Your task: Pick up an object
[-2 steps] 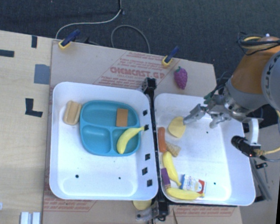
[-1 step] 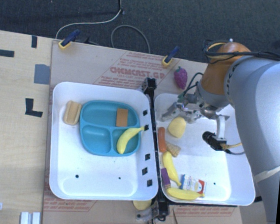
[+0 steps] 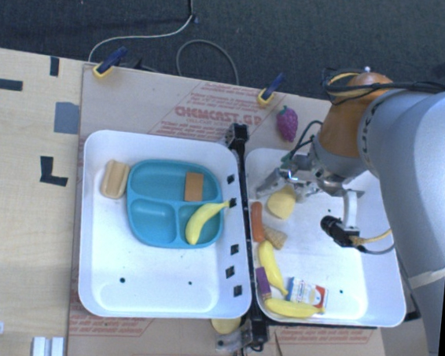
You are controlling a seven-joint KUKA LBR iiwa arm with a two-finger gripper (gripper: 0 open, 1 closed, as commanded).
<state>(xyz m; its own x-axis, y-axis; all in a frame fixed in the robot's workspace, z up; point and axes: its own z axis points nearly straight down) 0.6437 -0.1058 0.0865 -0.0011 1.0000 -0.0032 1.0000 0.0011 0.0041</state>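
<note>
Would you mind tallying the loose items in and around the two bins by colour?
Yellow: 4, a banana on the blue tray, two bananas, a pale lemon-like piece
Tan or orange: 4
Purple: 2
White carton: 1
Blue tray: 1
Total: 12

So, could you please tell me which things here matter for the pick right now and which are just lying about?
In play:
- gripper
- pale yellow piece just below it, in the right bin

Lying about:
- blue tray with a banana
- two bananas
- purple grapes outside the bins
</note>
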